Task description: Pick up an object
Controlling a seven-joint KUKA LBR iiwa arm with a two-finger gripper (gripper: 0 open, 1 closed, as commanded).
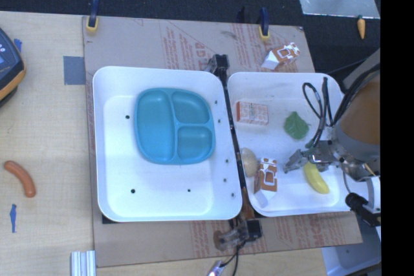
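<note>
Gripper [299, 160] sits low in the right bin [284, 203], beside the banana [316, 179]. We can't tell its state. Pick not yet done.

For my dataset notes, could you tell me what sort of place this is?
Probably a robot grasping test bench: two white bins clamped onto cardboard, toy food such as a banana, and a grey arm reaching in.

I count two white bins [103, 139], one blue divided plate [174, 125], two small cartons [266, 176], one banana [315, 179], one green piece [297, 125], one sausage [21, 178] on the tabletop
</note>
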